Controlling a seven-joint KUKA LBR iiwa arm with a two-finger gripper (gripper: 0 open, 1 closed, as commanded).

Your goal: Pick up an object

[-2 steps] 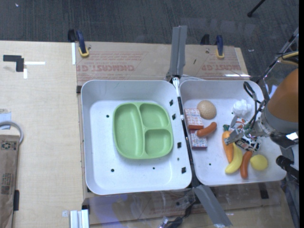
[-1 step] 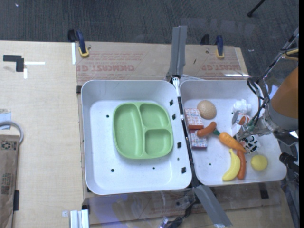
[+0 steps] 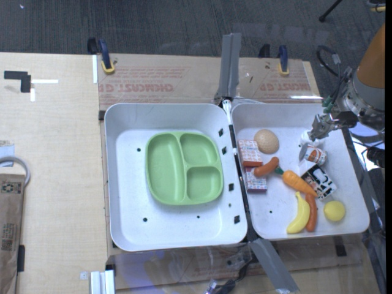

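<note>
My gripper (image 3: pixel 318 129) hangs over the far right part of the right bin (image 3: pixel 361 222), on the arm that reaches in from the right. Just below and left of it lies a small white carton (image 3: pixel 313 155); whether they touch is unclear. Also in this bin are a beige egg (image 3: pixel 266 141), a red and white box (image 3: pixel 248 152), an orange sausage (image 3: pixel 266 166), a carrot (image 3: pixel 298 182), a black and white carton (image 3: pixel 320 181), a banana (image 3: pixel 299 216), a red sausage (image 3: pixel 313 213) and a yellow lemon (image 3: pixel 334 211).
The left bin (image 3: pixel 122 225) holds a green divided plate (image 3: pixel 184 167). A grey divider bar (image 3: pixel 229 63) runs between the bins at the back. Clamps (image 3: pixel 105 60) fix the cardboard behind them. A brown paper bag (image 3: pixel 11 225) lies at the far left of the bench.
</note>
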